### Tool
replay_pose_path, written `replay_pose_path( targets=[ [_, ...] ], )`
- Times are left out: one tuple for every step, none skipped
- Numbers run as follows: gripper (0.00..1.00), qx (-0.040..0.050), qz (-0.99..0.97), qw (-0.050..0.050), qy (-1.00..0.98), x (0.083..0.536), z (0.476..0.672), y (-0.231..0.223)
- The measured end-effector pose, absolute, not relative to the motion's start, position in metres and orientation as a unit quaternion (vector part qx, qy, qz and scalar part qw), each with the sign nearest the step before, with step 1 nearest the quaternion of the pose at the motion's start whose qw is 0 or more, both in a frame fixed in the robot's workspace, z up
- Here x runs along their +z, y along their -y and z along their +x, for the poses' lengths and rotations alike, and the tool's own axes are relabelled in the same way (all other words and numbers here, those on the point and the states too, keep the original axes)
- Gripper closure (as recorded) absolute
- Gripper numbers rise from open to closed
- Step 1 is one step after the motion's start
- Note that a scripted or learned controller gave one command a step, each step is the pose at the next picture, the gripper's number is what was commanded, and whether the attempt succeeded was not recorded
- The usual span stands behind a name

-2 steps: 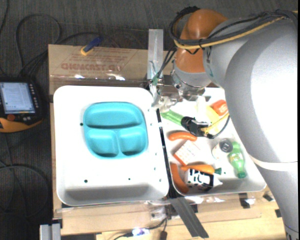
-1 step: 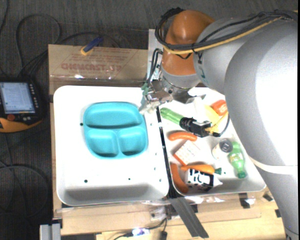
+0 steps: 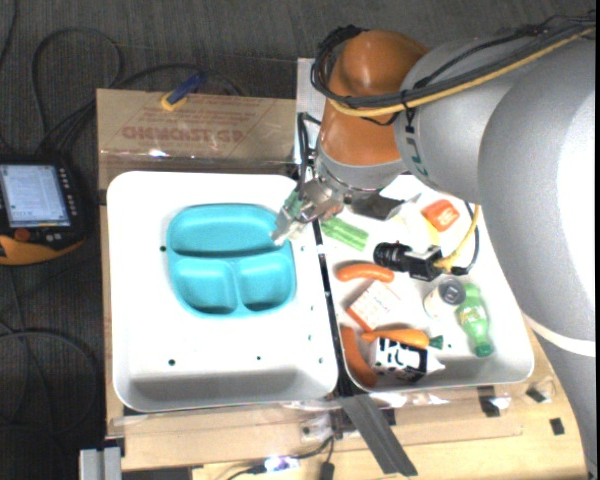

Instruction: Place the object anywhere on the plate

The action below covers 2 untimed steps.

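The gripper (image 3: 288,226) was positioned at the inner edge of the left bin (image 3: 180,358), directly over the upper right rim of the blue plate (image 3: 215,238). The plate, divided into three compartments, lay flat in the upper middle of that bin, and all its compartments were bare. A small greenish item (image 3: 296,208) appeared to sit at the gripper's tip, just above the plate's rim. The view was too coarse there to confirm what it was or whether it was gripped, so I could not tell whether the gripper was clenched or released.

The right bin (image 3: 510,358) held the remaining loose things. A green cylinder (image 3: 342,232) lay near the dividing wall, just beside the gripper. An orange carrot (image 3: 365,271) lay below it. An orange block (image 3: 440,214) sat toward the far side, and a green bottle (image 3: 474,328) lay near the right wall. A black-and-white package (image 3: 400,356) rested at the near edge.

Beyond the left bin stood a cardboard box (image 3: 195,128). A handheld control pendant (image 3: 28,203) lay on the floor, well apart to the left.
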State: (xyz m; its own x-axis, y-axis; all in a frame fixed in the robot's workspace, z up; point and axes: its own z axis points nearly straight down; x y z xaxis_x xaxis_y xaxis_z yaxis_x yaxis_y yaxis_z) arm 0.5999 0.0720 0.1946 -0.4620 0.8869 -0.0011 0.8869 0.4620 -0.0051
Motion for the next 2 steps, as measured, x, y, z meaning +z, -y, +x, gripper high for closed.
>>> replay_pose_path(
  targets=[
    [1.00,0.0017,-0.384,0.002,0.923,0.161,0.597,-0.114],
    [1.00,0.0015,-0.322,0.000,0.947,0.266,0.641,-0.123]
  ],
)
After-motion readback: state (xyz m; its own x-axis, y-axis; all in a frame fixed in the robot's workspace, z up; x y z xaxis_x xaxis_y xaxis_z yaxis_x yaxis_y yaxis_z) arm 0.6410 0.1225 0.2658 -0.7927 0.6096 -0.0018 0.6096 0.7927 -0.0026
